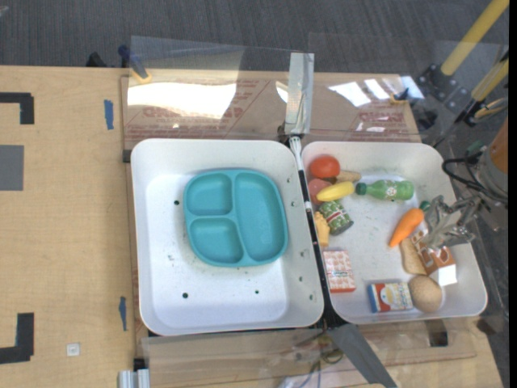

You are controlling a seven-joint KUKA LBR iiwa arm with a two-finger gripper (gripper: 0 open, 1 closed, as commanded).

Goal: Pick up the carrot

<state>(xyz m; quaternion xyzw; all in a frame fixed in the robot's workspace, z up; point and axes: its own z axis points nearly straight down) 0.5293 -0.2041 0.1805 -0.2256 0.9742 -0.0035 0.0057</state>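
The orange carrot (406, 226) lies at a slant in the right white bin (380, 153), towards its right side, with its green top pointing up and right. My gripper (443, 223) hangs low over the bin's right edge, just right of the carrot and apart from it. The metal parts of the gripper overlap a tan bread slice (413, 258). The carrot is not between them.
The right bin also holds a tomato (325, 166), banana (335, 191), green bottle (386, 189), small can (334, 217), red-white packet (339, 271), blue carton (389, 296) and brown egg (426, 292). A teal divided plate (236, 217) sits in the left bin (153, 241).
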